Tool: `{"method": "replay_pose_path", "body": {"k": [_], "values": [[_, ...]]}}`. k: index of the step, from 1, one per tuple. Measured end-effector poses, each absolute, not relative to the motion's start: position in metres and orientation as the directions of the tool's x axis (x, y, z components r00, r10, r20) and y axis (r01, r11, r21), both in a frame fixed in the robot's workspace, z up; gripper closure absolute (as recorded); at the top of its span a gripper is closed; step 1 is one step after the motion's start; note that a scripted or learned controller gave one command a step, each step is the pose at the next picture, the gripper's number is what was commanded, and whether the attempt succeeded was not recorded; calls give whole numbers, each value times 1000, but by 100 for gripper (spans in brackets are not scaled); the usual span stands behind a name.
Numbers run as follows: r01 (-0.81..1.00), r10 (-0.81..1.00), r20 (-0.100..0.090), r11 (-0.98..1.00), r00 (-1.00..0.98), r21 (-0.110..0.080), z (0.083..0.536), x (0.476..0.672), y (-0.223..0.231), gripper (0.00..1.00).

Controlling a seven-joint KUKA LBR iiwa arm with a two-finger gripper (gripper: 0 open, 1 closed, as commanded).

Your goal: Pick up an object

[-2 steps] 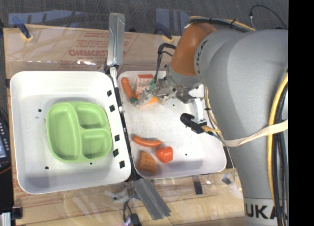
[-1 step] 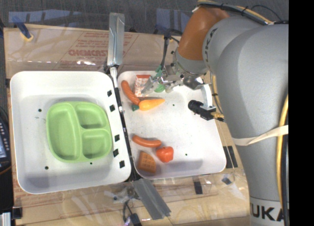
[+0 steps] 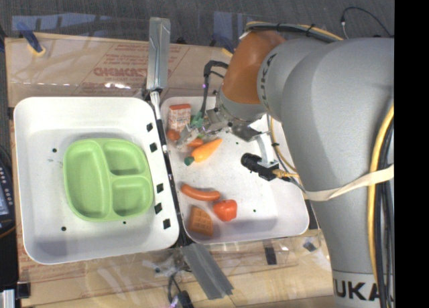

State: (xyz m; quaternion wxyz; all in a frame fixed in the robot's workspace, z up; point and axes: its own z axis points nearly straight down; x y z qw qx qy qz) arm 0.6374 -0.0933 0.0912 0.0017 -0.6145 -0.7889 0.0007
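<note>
Crowding is the risk: the carrot [image 3: 204, 150] lies just below the gripper [image 3: 209, 121], the carton [image 3: 178, 117] just beside. A neighbour could be nudged instead of grasped. Whether the gripper is spread cannot be told.

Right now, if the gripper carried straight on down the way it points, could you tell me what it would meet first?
Probably the carrot, lying just under the gripper near the back of the right bin. Depth is unclear from above, so the small box beside it could be struck instead.
</note>
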Motion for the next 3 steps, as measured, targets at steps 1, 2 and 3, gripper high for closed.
{"method": "replay_pose_path", "body": {"k": [1,2,3], "values": [[924,924,2,381,-381,-4,91,608,-98,0],[923,923,3,385,-385,-4,101,608,-98,100],[983,983,-1,185,-185,1,217,638,-81,100]]}}
